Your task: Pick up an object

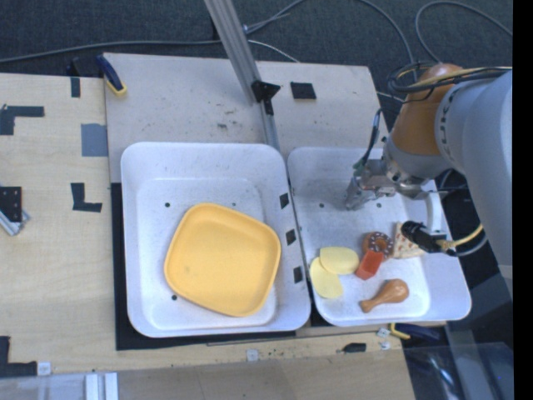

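My gripper (360, 197) hangs low over the back part of the right bin (321, 177), its fingers pointing down at bare bin floor. Nothing shows between them. The toy food lies nearer the front of that bin: two pale yellow slices (331, 267), a red block (369, 264), a chocolate donut (378, 242), a pizza-like wedge (407, 242) and a brown drumstick (386, 293). All these pieces sit in front of and to the right of the gripper, apart from it.
The left bin (141, 173) holds a yellow square plate (222, 259). A metal pole (241, 52) slants across the bench behind the bins. Cables trail behind the arm at the upper right. Black tape marks dot the wooden bench on the left.
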